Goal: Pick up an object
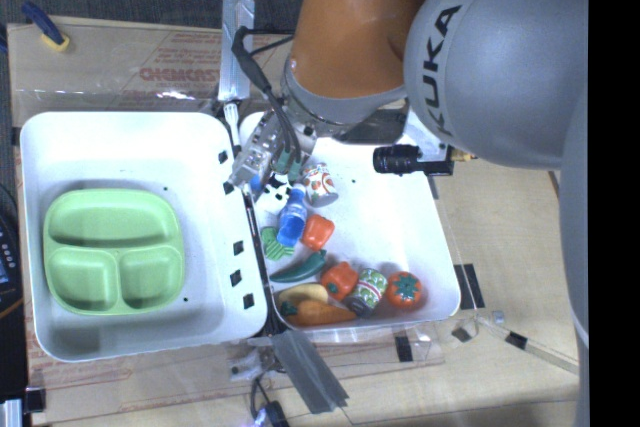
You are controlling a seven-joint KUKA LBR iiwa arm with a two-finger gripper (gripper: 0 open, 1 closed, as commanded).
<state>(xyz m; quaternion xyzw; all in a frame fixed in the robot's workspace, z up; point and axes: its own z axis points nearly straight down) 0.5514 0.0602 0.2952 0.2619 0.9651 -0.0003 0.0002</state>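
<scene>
My gripper (258, 160) hangs low over the near-left corner of the right bin (425, 215), right by the wall between the two bins. Just below it lies a blue bottle (293, 218), with a white and red ball (318, 183) to its right and an orange piece (318, 232) beside it. Further forward lie a green striped piece (274, 242), a dark green pepper (301, 267), a banana (303, 294), a carrot (322, 313), a red-orange toy (340, 278), a patterned egg (368, 288) and a tomato (405, 289). The arm's bulk hides the bin's back part.
The left bin (60, 140) holds a light green divided tray (112, 250). A grey metal post (235, 45) stands behind the bins' shared wall. The grey and orange arm (440, 55) looms over the right bin's rear.
</scene>
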